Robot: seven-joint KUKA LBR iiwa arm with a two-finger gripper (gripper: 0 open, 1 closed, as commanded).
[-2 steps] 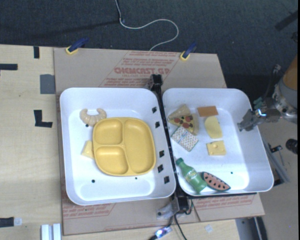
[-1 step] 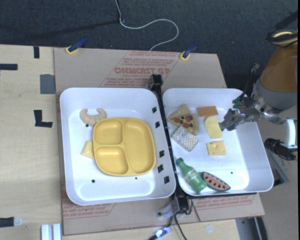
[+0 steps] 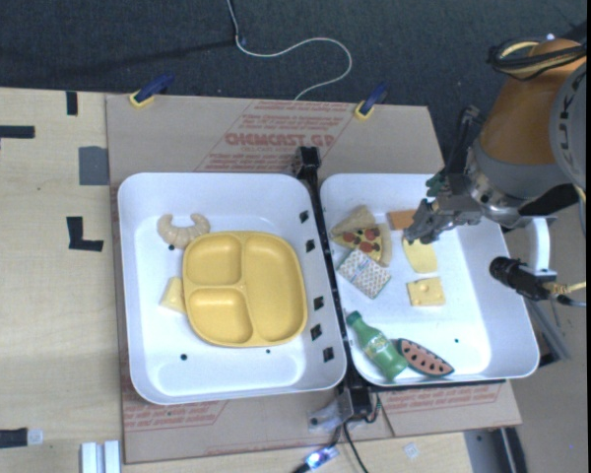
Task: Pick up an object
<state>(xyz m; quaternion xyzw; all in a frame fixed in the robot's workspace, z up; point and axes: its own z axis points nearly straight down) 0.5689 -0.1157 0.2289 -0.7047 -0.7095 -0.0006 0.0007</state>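
Note:
My gripper (image 3: 422, 231) hangs low over the back of the right bin (image 3: 492, 338). Its tip is just above a pale yellow slab (image 3: 422, 256) and beside a small orange piece (image 3: 401, 220). I see nothing clearly held. Also in this bin lie a pizza slice (image 3: 362, 233), a patterned square cracker (image 3: 364, 275), a yellow cheese block (image 3: 426, 292), a green bottle (image 3: 376, 347) and a watermelon slice (image 3: 426, 359).
The left bin (image 3: 143, 264) holds a yellow divided plate (image 3: 244, 287), a tan curled pastry (image 3: 182, 229) and a yellow wedge (image 3: 171, 294) tucked by the plate. A black divider clip (image 3: 306, 161) sits between the bins. The arm's grey body (image 3: 517, 156) covers the right bin's back right corner.

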